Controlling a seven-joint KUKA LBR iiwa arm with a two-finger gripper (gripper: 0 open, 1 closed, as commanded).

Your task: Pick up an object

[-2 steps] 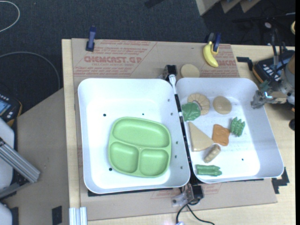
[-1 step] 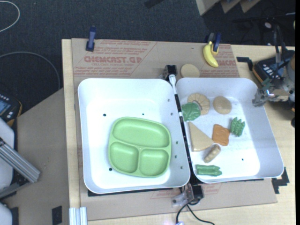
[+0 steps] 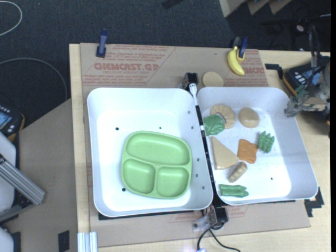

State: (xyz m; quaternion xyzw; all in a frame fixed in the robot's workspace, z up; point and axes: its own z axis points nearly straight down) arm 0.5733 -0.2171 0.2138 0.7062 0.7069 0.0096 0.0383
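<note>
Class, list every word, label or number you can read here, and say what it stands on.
"CHEMCAST" in red, on the cardboard sheet behind the left bin; the letters after it are unclear.
Smaller red line above it: too blurred to read.
Red print beside the banana: unreadable.

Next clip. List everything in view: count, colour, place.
shallow white plastic bins: two, white, side by side; left bin, right bin
green three-compartment plastic plate: one, light green, left bin
green toy vegetables: three, green, right bin; leafy piece, ridged piece, pea pod
tan toy foods: three, tan, right bin; ridged shell, round bun, small lump
orange square toy slice: one, orange, right bin
pale yellow toy wedge: one, right bin, beside the slice
yellow toy banana: one, board, behind right bin
tan round disc: one, board
blue clamps: two, board's far edge
robot tool: one, grey, right bin's far right corner
</note>
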